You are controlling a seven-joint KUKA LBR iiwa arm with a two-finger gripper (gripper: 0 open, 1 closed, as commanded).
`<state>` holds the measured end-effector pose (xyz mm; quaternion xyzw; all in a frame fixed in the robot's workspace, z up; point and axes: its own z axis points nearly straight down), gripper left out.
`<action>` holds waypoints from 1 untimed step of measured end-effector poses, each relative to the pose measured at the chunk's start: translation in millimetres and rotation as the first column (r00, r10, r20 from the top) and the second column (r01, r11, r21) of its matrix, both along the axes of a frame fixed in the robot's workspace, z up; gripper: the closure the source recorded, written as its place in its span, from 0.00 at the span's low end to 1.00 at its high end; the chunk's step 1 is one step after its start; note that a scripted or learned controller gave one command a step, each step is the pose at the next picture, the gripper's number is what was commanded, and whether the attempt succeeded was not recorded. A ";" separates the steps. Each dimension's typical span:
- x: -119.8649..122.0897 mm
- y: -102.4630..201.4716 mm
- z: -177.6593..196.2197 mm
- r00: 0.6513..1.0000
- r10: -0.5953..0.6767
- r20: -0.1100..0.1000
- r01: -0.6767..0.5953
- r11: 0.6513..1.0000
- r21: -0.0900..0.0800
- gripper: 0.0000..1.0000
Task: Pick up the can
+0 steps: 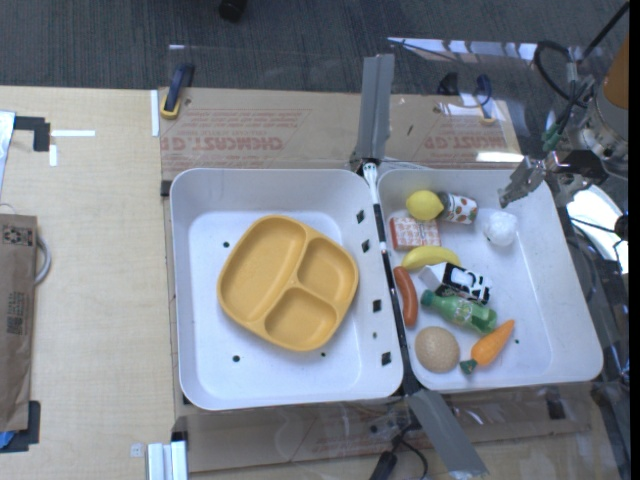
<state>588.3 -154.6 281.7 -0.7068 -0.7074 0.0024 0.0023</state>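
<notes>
The can (461, 208) is small, with a white and red label, and lies on its side in the back part of the right bin (560, 298), touching the right side of a yellow lemon (424, 204). My gripper (516, 188) hangs over the bin's back right area, about a can's length to the right of the can and just above a white ball (499, 228). Nothing shows in the gripper. The arm's wrist (590, 128) comes in from the upper right.
The right bin also holds a red and white packet (413, 233), banana (430, 258), sausage (406, 296), green bottle (459, 310), black and white item (466, 283), bread roll (437, 349) and carrot (490, 343). A yellow divided plate (288, 283) lies in the left bin (195, 268).
</notes>
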 end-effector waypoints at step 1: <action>-7.6 43.6 135.8 0.999 0.033 0.001 -0.033 0.999 -0.002 0.00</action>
